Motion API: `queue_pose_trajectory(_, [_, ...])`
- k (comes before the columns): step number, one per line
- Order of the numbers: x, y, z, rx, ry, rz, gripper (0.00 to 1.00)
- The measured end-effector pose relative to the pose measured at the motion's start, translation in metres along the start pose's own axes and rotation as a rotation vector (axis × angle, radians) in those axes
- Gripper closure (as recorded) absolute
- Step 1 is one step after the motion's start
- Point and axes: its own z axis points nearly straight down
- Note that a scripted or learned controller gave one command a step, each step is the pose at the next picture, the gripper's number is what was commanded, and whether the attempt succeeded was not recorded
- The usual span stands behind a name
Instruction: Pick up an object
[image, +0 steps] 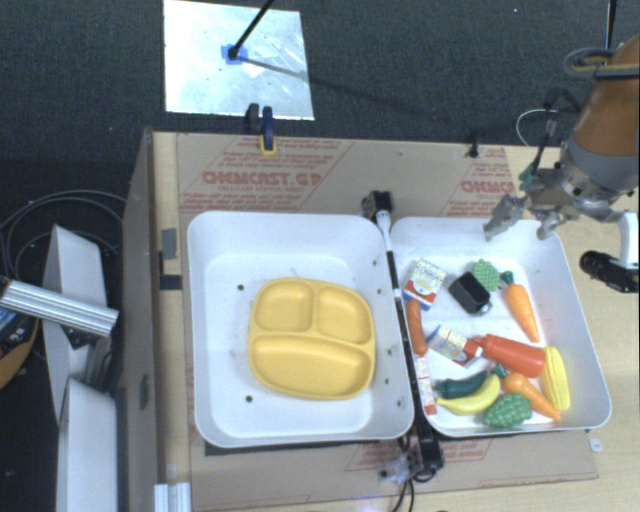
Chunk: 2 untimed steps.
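My gripper (521, 220) hangs above the back edge of the right bin (590, 340), its two fingers spread apart with nothing between them. Below it in that bin lie several toy foods: a black block (469, 292), a green leafy piece (487, 272), an orange carrot (520, 308), a white and red carton (427, 279), a sausage (416, 327), a red bottle (512, 352), a banana (472, 396), a corn cob (555, 378) and a green bumpy piece (507, 410).
The left bin (215, 300) holds a yellow divided plate (310, 338). A black clamp (380, 206) sits where the two bins meet at the back. Cardboard (330, 170) underlies both bins. Cables and a metal bar (58, 306) lie off to the left.
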Motion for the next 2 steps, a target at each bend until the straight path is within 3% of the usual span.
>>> queue_pose_trajectory(1, [0.001,-0.017,0.147,0.0,0.0,0.001,0.0])
queue_pose_trajectory(2, [-0.034,-0.056,0.145,-0.002,0.009,-0.006,0.0])
